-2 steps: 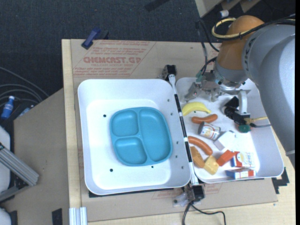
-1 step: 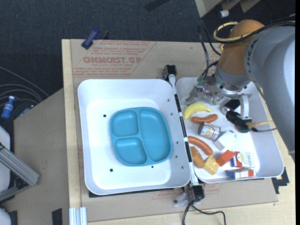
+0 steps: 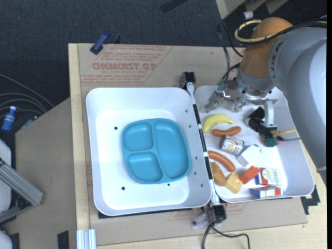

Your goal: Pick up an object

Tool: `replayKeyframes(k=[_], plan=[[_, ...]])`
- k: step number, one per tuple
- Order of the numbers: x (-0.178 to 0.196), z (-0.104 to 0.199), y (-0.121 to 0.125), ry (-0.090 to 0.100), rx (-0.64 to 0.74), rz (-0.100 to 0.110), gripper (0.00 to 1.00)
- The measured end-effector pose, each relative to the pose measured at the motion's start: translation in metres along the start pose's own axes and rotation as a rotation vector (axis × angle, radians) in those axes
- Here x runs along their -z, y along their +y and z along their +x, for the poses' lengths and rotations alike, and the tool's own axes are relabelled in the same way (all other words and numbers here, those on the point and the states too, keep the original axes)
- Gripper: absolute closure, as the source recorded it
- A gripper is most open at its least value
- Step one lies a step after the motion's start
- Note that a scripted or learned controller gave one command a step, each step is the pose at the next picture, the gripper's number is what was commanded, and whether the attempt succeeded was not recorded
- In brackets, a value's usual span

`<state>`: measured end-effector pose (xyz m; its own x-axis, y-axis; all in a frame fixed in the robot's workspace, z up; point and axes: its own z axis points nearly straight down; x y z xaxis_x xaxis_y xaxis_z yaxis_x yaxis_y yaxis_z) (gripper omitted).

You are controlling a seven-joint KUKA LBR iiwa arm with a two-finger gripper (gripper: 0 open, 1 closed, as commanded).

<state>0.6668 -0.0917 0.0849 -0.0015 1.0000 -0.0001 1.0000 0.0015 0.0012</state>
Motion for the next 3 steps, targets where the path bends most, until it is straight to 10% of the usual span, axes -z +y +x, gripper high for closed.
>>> replayKeyframes(k=[1, 2, 3], plan=[[0.011, 0.001, 0.001, 0.0, 0.001, -0.002, 1.0], [0.01, 0.001, 0.001, 0.0, 0.001, -0.002, 0.0], [0.0, -0.003, -0.001, 0.0, -0.001, 0.003, 0.0]])
